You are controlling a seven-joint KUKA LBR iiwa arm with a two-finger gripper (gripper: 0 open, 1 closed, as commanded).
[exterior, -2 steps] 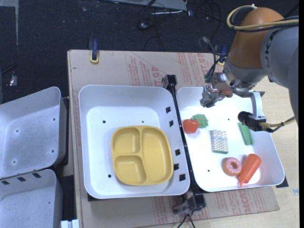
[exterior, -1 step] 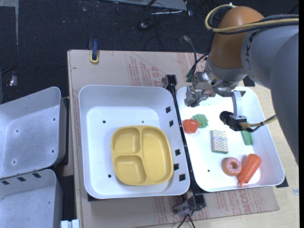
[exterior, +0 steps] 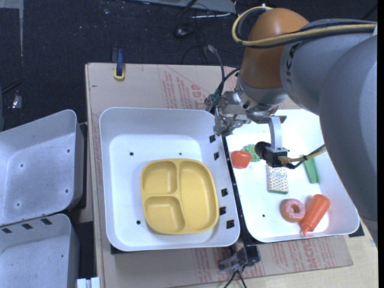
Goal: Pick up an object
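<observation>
The arm (exterior: 336, 65) ran off the top and right edges, and it covered the far corner and outer side of the bin (exterior: 264, 221) below it. A green thing (exterior: 250, 153) behind the red piece (exterior: 240, 158) was mostly hidden, so its kind could not be told. The print on the packet (exterior: 277, 179) was too small to read. The hand (exterior: 224, 120) was a dark clutter, its shape unclear. Two white trays (exterior: 36, 161) were cut by the left edge.

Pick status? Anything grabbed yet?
Done: nothing visible; the donut, carrot and red tomato lie in the right bin. In hand: the gripper hangs over the bins' shared wall, near the tomato, with no object seen in it. Left: reach an object, grasp, lift.
</observation>
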